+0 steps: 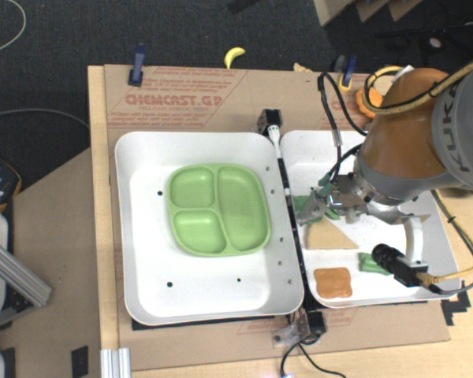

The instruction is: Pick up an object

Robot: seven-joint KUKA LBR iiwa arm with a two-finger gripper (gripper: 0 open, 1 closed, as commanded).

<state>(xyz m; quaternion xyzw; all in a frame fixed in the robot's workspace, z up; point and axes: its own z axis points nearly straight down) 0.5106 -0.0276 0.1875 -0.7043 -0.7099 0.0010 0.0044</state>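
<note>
the left bin [142, 235] holds a green divided plate [219, 209], bare floor all round it; the right bin [303, 160] holds a green piece [303, 208] against the shared wall, a tan triangle [331, 236] and a brown square [333, 283] near the front rim; the gripper [325, 205] hangs just beside the green piece, open or closed cannot be told.

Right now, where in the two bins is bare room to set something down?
Most room is in the left bin: a wide bare strip between the plate and the near wall, and a narrower one left of the plate. The right bin is crowded with the gripper, a tan wedge, a brown square and green bits.
</note>
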